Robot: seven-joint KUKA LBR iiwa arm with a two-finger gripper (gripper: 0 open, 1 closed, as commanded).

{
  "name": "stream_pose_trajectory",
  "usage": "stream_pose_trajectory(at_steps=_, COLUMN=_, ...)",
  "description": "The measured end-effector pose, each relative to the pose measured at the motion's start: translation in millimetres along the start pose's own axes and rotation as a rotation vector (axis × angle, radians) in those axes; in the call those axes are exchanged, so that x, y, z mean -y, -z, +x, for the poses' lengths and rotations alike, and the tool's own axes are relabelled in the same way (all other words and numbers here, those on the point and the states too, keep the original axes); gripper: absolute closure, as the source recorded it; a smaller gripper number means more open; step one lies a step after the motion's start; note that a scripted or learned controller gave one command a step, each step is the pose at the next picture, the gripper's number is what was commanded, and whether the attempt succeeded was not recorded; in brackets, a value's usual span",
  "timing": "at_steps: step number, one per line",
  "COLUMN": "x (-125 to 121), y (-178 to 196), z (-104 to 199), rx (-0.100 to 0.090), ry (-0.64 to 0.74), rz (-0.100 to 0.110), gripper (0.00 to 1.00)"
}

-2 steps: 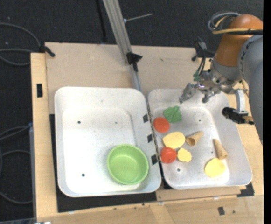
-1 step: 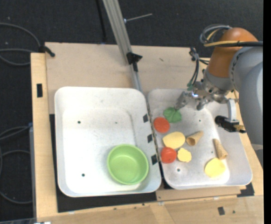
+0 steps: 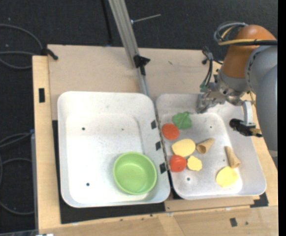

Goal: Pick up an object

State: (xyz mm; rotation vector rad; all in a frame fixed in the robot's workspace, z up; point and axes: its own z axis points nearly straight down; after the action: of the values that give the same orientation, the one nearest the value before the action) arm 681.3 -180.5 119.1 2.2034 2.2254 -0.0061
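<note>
One fixed camera looks down at a slant from above the bench (image 3: 98,65), taking in both white bins (image 3: 83,112)

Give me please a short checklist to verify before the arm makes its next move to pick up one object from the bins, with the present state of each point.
1. Gripper is above the right bin: ok, it is over the far edge.
2. Finger opening: cannot tell, too small and dark.
3. Nothing held already: cannot tell.
4. A near target exists: ok, the green leafy piece lies closest to the gripper.
5. Target is free of neighbours: not ok, the red round piece lies right beside the leafy one.
6. Alternative with free space around it: ok, the green bowl sits alone in the left bin.
</note>
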Motion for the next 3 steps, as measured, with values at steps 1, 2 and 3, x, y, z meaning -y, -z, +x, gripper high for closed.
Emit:
stream_pose_trajectory(at_steps=1, x=-2.2, y=47.2, z=5.4, rx=-0.009, ry=-0.005, rz=-0.002, gripper=1.0)
stream_pose_trajectory(at_steps=2, x=-3.9, y=102.4, z=3.8, rx=-0.009, ry=-0.003, rz=-0.003, gripper=1.0)
stream_pose_trajectory(at_steps=3, x=15.2, y=117.0, z=53.4, rx=-0.012, ry=-0.003, rz=0.001, gripper=1.0)
